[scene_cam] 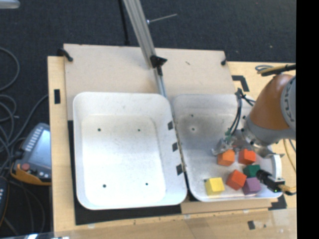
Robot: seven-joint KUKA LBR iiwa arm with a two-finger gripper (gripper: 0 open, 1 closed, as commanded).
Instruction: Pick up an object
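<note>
Several small blocks lie in the near right corner of the right bin [199, 113]: an orange block [226, 158], a red-orange block [246, 157], a green block [251, 171], a red block [236, 179], a purple block [252, 185] and a yellow block [215, 185]. My gripper [233, 146] is low in this bin, just behind the orange and red-orange blocks and close above them. The wrist and orange band [269, 103] hide its upper part. I see no block lifted off the bin floor.
The left bin [82, 133] sits beside the right one, with a ridge between them. A slanted metal rail [142, 29] rises from the back of the bench. A handheld pendant [35, 151] and cables lie left of the bench.
</note>
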